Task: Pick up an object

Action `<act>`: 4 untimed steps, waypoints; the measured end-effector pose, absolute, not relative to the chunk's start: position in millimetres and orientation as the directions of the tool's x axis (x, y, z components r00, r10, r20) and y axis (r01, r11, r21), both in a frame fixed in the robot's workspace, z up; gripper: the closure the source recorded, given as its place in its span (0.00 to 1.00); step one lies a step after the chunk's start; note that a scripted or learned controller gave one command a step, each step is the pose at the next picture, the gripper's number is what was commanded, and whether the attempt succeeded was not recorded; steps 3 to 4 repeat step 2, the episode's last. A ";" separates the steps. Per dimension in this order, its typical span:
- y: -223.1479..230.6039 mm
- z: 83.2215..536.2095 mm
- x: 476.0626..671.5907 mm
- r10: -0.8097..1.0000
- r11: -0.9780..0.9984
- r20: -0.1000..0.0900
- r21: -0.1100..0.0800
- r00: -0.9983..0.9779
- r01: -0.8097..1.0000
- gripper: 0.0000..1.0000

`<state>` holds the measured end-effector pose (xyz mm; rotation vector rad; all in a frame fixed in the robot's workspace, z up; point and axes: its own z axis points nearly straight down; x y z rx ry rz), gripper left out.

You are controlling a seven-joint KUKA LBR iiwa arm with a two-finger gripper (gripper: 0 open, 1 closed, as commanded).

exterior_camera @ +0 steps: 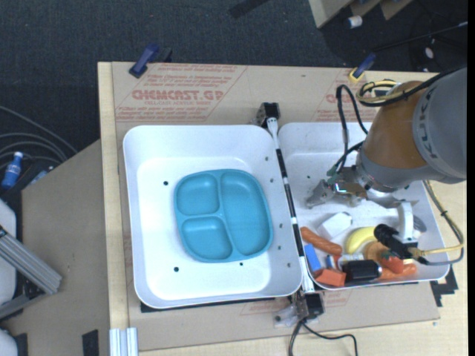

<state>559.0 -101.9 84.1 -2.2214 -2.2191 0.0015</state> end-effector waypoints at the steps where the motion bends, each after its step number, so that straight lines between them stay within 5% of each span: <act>1: -101.6 94.3 559.7 1.000 -0.001 0.001 0.000 0.001 1.000 1.00; 2: -101.5 94.2 559.6 1.000 -0.001 0.001 0.000 0.001 1.000 0.00; 4: -101.5 94.2 559.6 1.000 -0.001 0.001 0.000 0.001 1.000 0.00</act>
